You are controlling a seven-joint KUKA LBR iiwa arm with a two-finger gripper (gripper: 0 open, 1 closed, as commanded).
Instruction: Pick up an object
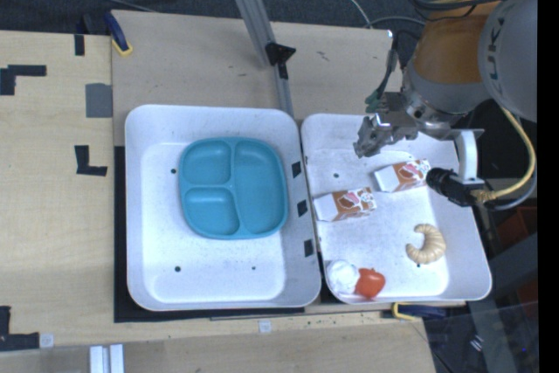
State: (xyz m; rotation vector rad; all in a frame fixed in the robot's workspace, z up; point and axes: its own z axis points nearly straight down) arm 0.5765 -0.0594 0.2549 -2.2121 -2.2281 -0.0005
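Two shallow white bins are sitting side by side on the bench (pixel 201 57): the left bin (pixel 148 214) and the right bin (pixel 463 275), their inner walls touching along the middle. One grey arm (pixel 463 39) with an orange band is reaching in from the right and hanging over the upper part of the right bin. One teal divided plate (pixel 233 188), with three compartments, is lying flat in the left bin, toward its upper middle, leaving bare floor showing below it and along the left wall. The right bin is holding five smaller things. Two snack packets are lying near the middle: one packet (pixel 346 203) close to the bin's left wall, the second packet (pixel 402 175) up and to the right of it, the two apart. One croissant (pixel 426 243) is lying toward the right wall, well clear of the packets. One red item (pixel 371 283) and one white item (pixel 343 276) are sitting touching each other in the lower left corner. The gripper (pixel 374 138) is hanging over the upper floor of the right bin, just up and left of the second packet; whether its fingers are apart or together cannot be told, and nothing is showing between them. Open floor is lying between the croissant and the packets and along the bin's lower right.
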